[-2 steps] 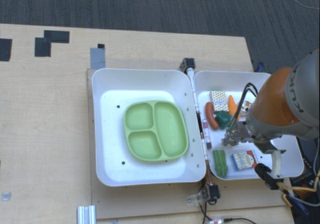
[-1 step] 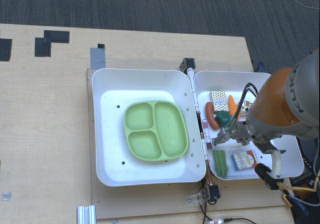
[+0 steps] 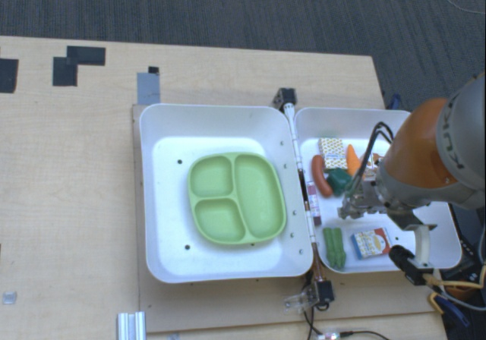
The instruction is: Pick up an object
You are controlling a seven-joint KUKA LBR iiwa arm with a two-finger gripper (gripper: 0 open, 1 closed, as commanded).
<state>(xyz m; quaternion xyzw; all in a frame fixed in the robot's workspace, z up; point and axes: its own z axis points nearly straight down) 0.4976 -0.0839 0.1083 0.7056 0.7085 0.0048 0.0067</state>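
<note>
The right bin [image 3: 448, 251] holds several small items. A patterned packet [image 3: 332, 150], an orange carrot [image 3: 352, 157], a red sausage [image 3: 322, 178] and a dark green piece [image 3: 339, 177] lie toward its back left. A green vegetable [image 3: 334, 247] and a small printed box [image 3: 370, 242] lie near its front. My gripper [image 3: 351, 205] hangs low over the middle of this bin, just in front of the dark green piece and behind the printed box. The wrist hides what is directly under it.
The left bin [image 3: 163, 179] holds a light green divided plate [image 3: 236, 198]. A metal clamp [image 3: 286, 97] sits at the back between the bins. Cables and a connector [image 3: 315, 297] lie at the bench's front edge. The grey arm with its orange band [image 3: 421, 152] covers the right bin's right side.
</note>
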